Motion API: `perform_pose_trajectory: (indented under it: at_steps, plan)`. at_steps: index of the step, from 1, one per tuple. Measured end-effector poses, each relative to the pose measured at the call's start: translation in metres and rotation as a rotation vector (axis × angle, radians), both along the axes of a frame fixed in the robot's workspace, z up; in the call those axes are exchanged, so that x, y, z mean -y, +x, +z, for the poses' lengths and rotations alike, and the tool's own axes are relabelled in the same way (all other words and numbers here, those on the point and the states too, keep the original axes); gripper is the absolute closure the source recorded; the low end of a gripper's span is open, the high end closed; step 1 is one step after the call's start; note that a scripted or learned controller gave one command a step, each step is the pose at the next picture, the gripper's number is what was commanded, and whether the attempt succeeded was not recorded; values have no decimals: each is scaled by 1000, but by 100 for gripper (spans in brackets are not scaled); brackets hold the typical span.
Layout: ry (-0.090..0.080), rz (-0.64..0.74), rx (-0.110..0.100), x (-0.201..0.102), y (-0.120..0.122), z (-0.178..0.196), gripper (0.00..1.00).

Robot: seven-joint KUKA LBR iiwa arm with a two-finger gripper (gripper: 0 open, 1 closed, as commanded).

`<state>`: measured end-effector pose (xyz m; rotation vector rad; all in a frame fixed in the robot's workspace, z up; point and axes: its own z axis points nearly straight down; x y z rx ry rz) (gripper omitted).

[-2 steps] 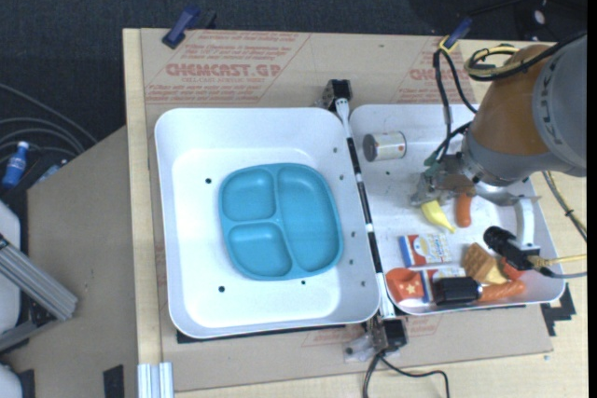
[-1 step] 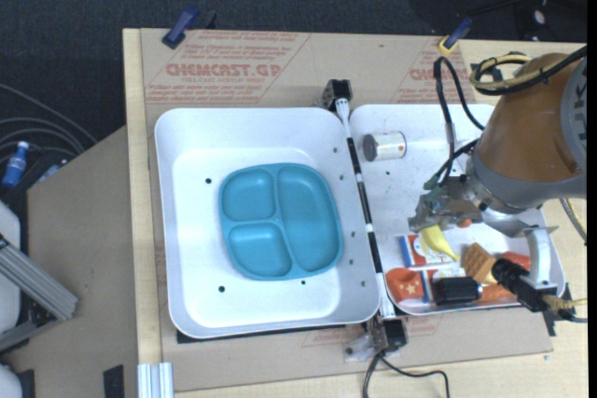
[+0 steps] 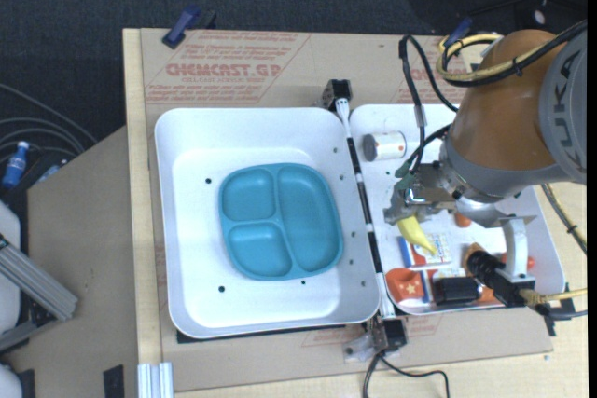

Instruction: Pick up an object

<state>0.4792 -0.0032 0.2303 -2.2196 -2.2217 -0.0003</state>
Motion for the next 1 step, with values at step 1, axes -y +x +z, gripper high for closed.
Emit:
perform_pose_trajectory:
  at_steps: [1]
  plan:
    - [0, 0, 0, -69, 0, 23, 100]
